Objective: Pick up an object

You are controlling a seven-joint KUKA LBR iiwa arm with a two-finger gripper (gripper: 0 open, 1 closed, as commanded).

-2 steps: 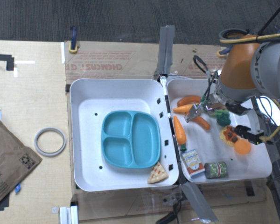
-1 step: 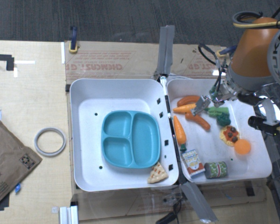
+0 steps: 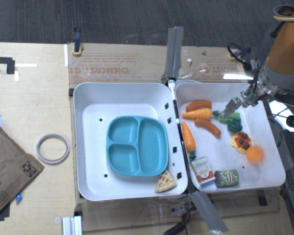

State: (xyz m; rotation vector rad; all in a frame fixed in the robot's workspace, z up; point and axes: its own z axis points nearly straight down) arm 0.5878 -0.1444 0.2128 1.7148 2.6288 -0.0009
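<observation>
The grey gripper [image 3: 231, 107] reaches toward the green plastic broccoli [image 3: 233, 122]; finger state unclear, so descending and closing seems next.

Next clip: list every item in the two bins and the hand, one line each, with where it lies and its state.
Hand: low in right bin, over the broccoli, grip unclear.
Tray: flat in left bin, compartments bare.
Pizza slice: flat, left bin, beside tray.
Two carrots: lying down, right bin.
Two sausages: lying down.
Broccoli: under the hand.
Orange: resting free.
Can: on its side.
Carton: lying flat.
</observation>
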